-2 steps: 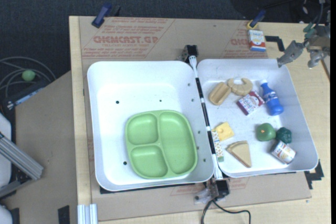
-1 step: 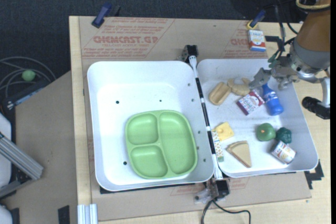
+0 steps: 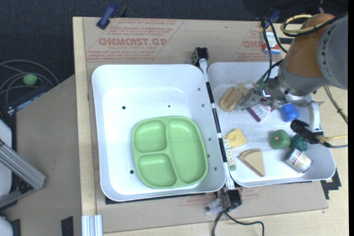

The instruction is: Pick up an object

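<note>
A green 3-compartment tray (image 3: 168, 151) lay in the left bin (image 3: 110, 96); a green ball (image 3: 30, 79) sat among floor cables (image 3: 16, 83).

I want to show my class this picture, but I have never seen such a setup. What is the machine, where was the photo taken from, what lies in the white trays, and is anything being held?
The photo comes from one camera fixed above a bench, looking down at a slant. The machine is a grey robot arm with an orange band, reaching in from the right. Its two-finger gripper is low over the right white bin; I cannot tell whether it holds anything. That bin contains toy foods: a tan bread roll, a yellow cheese piece, a tan wedge slice, a green pepper, a blue piece and a small can. The left white bin holds a green divided plate.
</note>
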Controlling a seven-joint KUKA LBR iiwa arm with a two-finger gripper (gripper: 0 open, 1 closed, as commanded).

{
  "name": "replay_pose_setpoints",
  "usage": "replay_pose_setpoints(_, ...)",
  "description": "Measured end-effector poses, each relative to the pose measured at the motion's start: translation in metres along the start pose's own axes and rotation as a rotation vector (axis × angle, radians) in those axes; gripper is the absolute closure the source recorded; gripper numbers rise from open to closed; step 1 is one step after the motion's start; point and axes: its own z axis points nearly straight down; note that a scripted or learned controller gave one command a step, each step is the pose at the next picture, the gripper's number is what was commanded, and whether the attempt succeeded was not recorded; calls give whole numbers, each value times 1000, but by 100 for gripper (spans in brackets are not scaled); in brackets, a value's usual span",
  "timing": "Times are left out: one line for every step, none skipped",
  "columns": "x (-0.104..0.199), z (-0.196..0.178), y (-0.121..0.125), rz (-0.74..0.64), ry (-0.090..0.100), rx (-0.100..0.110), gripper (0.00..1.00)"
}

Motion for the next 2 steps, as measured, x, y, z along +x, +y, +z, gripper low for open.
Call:
replay_pose_setpoints(-1,-12,2,0,-2,-6,100)
replay_pose_setpoints(0,-11,1,0,-2,-5,0)
